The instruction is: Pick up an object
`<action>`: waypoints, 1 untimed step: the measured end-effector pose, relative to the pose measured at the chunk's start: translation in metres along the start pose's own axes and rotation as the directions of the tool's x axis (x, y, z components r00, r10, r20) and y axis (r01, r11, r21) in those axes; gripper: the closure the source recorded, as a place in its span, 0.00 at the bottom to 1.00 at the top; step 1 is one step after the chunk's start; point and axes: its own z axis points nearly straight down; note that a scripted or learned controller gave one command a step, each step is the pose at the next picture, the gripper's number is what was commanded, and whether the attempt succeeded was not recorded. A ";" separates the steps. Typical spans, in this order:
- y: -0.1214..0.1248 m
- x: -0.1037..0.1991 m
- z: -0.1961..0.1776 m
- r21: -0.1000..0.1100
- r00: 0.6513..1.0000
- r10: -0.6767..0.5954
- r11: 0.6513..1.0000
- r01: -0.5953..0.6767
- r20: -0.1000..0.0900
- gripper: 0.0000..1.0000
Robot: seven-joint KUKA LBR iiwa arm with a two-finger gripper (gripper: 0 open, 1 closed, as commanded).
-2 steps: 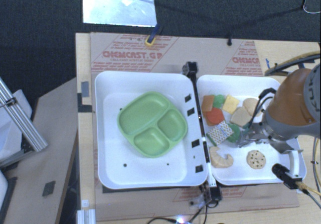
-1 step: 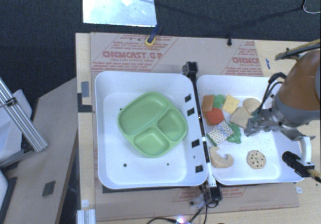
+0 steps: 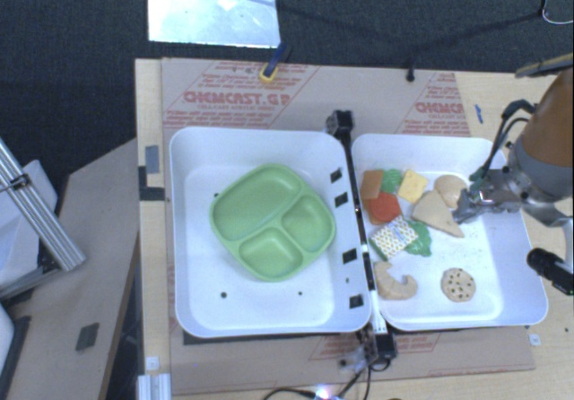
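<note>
In the right bin [image 3: 502,300] lie several toy foods: an orange piece [image 3: 371,184], a green piece [image 3: 393,179], a yellow block [image 3: 413,186], a red piece [image 3: 385,207], a tan wedge [image 3: 436,213], a round tan piece [image 3: 448,186], a patterned square packet [image 3: 394,236], a green leafy piece [image 3: 420,244], a curved tan piece [image 3: 395,282] and a chocolate-chip cookie [image 3: 458,284]. My gripper [image 3: 467,207] hangs low at the right end of the tan wedge, just below the round tan piece. Its tip is dark and small here.
The left bin [image 3: 193,300] holds a green divided plate [image 3: 272,221]. A black divider with clips [image 3: 354,228] runs between the bins. The arm's grey and orange body [image 3: 547,156] overhangs the right bin's far right side.
</note>
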 end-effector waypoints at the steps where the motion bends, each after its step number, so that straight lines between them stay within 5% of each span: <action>1: 0.001 0.000 -0.012 0.000 1.000 0.000 1.000 0.000 0.000 1.00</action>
